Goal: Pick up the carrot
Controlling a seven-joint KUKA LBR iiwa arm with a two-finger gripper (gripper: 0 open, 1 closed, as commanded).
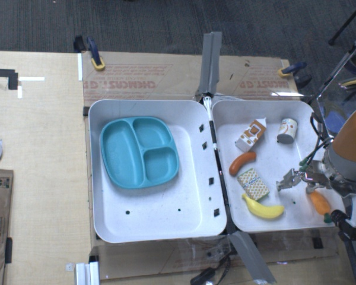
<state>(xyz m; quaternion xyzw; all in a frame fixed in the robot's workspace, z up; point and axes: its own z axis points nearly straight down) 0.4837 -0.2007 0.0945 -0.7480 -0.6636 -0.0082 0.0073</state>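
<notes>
From my station I saw the carrot (319, 202) in the right bin (267, 107), toward five o'clock of its floor: a short, smooth orange taper with a green stub at its lower end. Its long axis ran from about eleven o'clock to five o'clock, the green end pointing to five. Part of it was covered by the arm's wrist (344, 159), so I could not make out its full length.

The tool (291, 180) was a bare metal piece lying just at nine o'clock of the carrot, near it; I could not tell whether it touched. Whether it stood apart or together I could not tell, the parts being too small and tangled with cables.

Elsewhere in that bin lay a curved yellow banana (263, 208), a patterned flat packet (253, 184), a glossy red-orange sausage (242, 161), a small carton (251, 134) and a stubby grey can (287, 130) on its side.

The left bin (107, 218) held a turquoise divided plate (140, 152), smooth plastic with three compartments. Both bins were rounded, shallow white trays on a pale wooden desk (35, 117).
</notes>
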